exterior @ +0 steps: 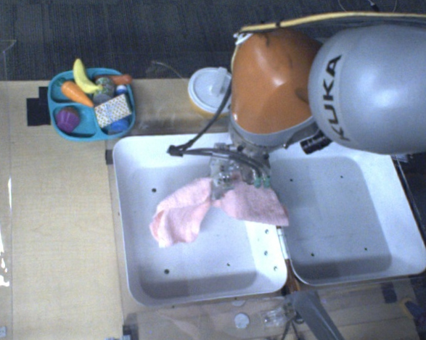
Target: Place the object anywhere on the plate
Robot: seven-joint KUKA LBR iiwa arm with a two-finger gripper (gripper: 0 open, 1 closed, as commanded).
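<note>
claw (237,177): grip state cannot be told | pink cloth (201,208): directly beneath claw, touching it, spread across left bin (144,279), one corner draped over its right rim

fixed overhead camera, slanted down on both bins (206,275)

Pink cloth (201,210) sprawls across middle of left bin (144,279), one edge draped over divider toward right bin (364,257). Bare floor in front of cloth. Arm (316,86) looms above cloth's rear. Blue tray (92,105) well behind-left of cloth.
</note>
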